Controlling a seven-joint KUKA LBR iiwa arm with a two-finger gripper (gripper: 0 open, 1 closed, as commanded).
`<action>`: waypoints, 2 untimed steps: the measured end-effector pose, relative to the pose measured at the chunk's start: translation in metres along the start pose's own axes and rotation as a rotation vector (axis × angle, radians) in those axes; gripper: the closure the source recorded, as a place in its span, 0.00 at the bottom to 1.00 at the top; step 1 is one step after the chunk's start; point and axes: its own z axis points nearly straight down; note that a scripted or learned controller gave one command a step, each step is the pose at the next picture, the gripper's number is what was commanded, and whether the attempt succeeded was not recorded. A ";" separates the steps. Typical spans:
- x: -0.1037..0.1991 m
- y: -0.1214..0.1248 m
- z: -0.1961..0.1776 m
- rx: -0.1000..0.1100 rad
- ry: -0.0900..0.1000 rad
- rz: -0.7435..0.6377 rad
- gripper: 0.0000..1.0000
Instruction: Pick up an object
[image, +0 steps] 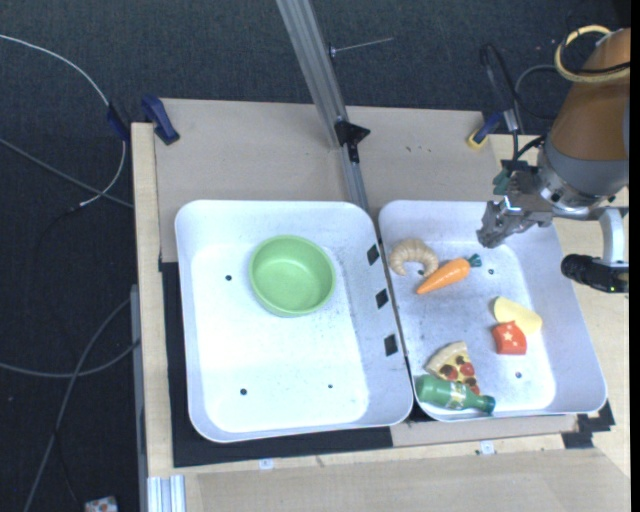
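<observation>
The right bin (560, 370) holds a croissant (411, 254), an orange carrot (444, 275), a yellow wedge (517, 313) with a red piece (509, 339) beside it, a pizza slice (452, 362) and a green bottle (454, 394) lying at the front rim. My gripper (492, 233) hangs over the back of this bin, just right of the carrot's green top and a little above it. Nothing shows between its fingers.
The left bin (230, 400) holds a green bowl (291, 274). A metal pole (325, 90) slants from the top down to the gap between the bins. Blue clamps (158, 118) sit at the bench's back corners. Cables lie on the dark floor.
</observation>
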 end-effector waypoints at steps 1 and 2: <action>0.049 -0.010 -0.014 0.010 0.006 -0.004 1.00; 0.110 -0.023 -0.006 0.019 0.008 -0.005 1.00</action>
